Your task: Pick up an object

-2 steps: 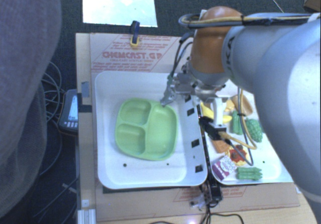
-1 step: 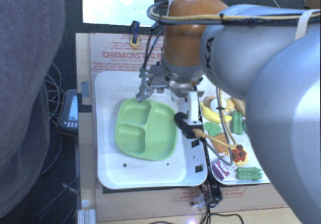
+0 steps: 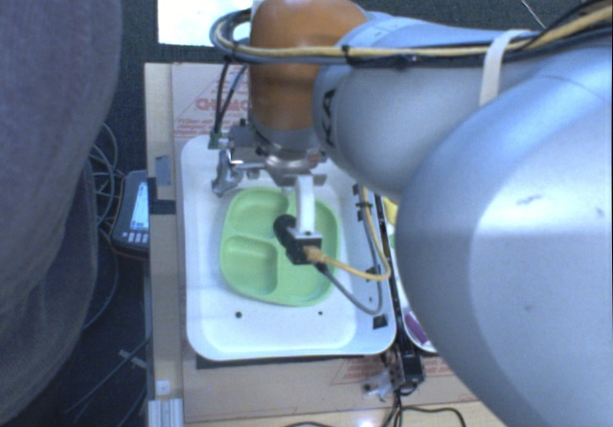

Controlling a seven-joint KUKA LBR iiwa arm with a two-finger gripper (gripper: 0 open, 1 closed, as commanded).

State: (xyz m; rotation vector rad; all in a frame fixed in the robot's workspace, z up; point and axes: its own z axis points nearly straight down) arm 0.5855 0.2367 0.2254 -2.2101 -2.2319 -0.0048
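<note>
Light is even and diffuse, seemingly from above; the shallow white plastic bin (image 3: 287, 334) reads bright, almost washed out; the lime-green divided plastic tray (image 3: 251, 262) keeps its colour; a soft sheen lies on the rounded orange band (image 3: 287, 42); the bulky grey metal arm (image 3: 517, 253), near the lens, is blurred; the whole picture is soft.

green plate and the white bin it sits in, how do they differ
The green plate is lime green, while the white bin is plain white. The green plate is split into compartments by raised ridges, whereas the visible floor of the white bin is flat. The green plate is the smaller and lies inside the white bin. Both are shallow with rounded corners.
</note>
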